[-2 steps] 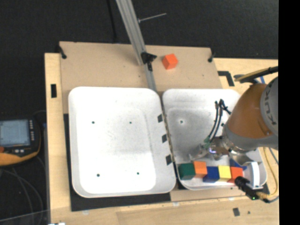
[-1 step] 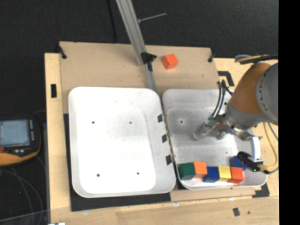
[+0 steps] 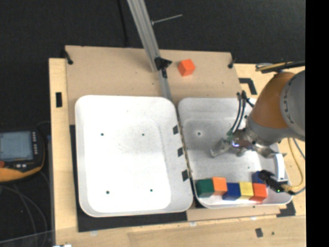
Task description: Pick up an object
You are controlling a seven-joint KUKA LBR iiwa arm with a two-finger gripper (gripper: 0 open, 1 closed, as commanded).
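Blocks (image 3: 231, 188) sit in a row along the right bin's (image 3: 205, 112) lower edge, low and right in frame, just below the pincer (image 3: 222, 147); its grip state can't be told.

blocks (image 3: 231, 188) in right bin (image 3: 205, 112), front | hand (image 3: 221, 149) behind them

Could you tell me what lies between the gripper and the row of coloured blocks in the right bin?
In the camera view, bare white bin floor separates the gripper from the row of blocks along the near wall.
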